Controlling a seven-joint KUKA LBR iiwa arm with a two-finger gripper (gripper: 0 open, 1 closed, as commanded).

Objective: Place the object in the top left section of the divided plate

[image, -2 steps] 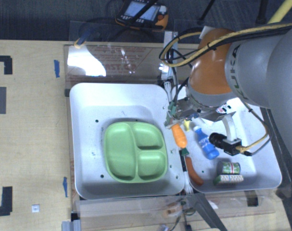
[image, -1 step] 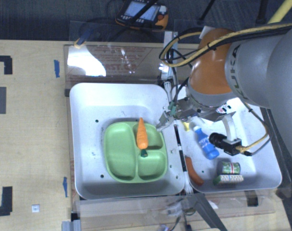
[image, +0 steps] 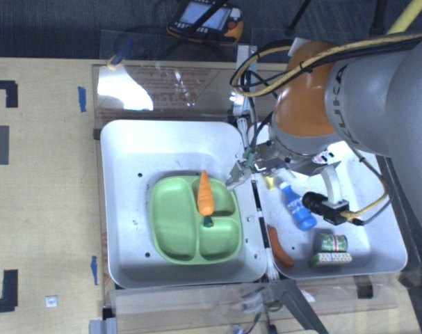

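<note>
Cataloguing from largest to smallest. Item 1: the arm (image: 363,75), grey with an orange band, reached in from the right and hung over the seam between the 2 bins.

Item 2: the left bin (image: 127,158), white and shallow, held the divided plate (image: 172,221), green, with 3 sections.

Item 3: the right bin (image: 384,249) held a blue bottle (image: 296,206), a small green can (image: 331,243) and a reddish-brown piece (image: 280,252) near the bin's left wall.

Item 4: the carrot (image: 205,195), orange with a green stem end, lay on the plate's central ridge, long axis running roughly top to bottom, tip upward, stem downward. It sat astride the divider rather than plainly within the top left section, so placement was judged incomplete.

Item 5: the gripper (image: 240,174) stood just right of the carrot's upper half, near the plate's right rim and apart from the carrot. The carrot lay to the left of and slightly below it. Whether its tips were spread or closed could not be told; nothing was seen between them.
</note>
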